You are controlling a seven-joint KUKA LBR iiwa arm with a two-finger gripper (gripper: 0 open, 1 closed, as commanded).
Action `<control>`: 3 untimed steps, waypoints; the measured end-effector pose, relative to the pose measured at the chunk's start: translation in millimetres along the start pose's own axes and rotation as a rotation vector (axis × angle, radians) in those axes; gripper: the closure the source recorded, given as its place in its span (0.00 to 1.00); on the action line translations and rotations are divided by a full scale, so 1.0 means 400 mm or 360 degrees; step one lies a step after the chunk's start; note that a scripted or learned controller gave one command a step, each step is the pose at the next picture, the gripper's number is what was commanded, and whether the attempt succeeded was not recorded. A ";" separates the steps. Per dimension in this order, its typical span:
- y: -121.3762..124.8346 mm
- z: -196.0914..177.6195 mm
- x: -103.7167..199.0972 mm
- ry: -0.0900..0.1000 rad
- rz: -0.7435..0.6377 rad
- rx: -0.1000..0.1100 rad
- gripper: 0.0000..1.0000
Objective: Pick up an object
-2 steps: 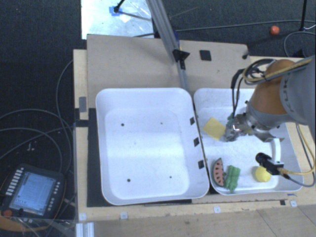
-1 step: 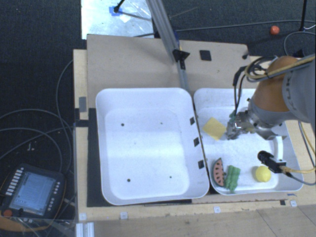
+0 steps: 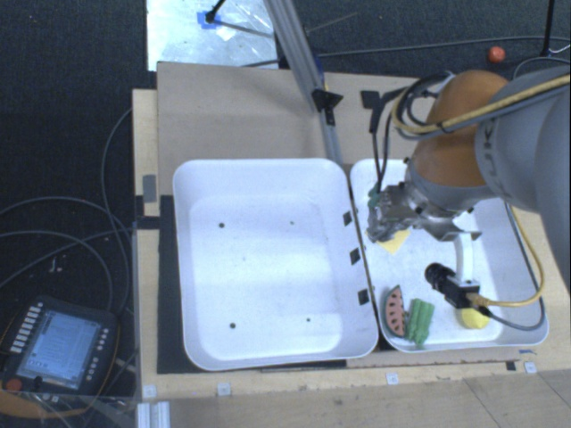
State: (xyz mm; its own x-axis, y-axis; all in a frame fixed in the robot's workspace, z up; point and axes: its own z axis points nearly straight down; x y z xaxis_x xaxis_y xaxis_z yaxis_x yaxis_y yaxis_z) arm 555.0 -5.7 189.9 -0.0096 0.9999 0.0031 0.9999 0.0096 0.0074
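Note:
My gripper [image 3: 384, 223] hangs low over the left part of the right bin [image 3: 526, 279], close to the wall between the two bins. A yellow piece [image 3: 396, 240] pokes out just below and to the right of it, touching or nearly touching the gripper. The view does not show whether that piece is held. At the bin's front lie a watermelon slice [image 3: 395, 309], a green block [image 3: 419, 320] next to it, and a small yellow object [image 3: 474, 318] further right.
The left bin [image 3: 192, 239] sits beside the right one, with a thin dividing wall between them. A metal pole [image 3: 299, 47] slants across the back of the bench. A control pendant [image 3: 58, 341] lies on the floor at the lower left.

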 end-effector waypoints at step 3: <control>-0.070 0.008 0.063 -0.0005 0.0021 0.0013 1.00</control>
State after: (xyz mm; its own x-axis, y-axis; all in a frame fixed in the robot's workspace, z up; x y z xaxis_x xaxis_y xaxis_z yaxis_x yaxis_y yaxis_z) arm 526.7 19.2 186.5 0.0037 1.0000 0.0000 1.0000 -0.0037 -0.0007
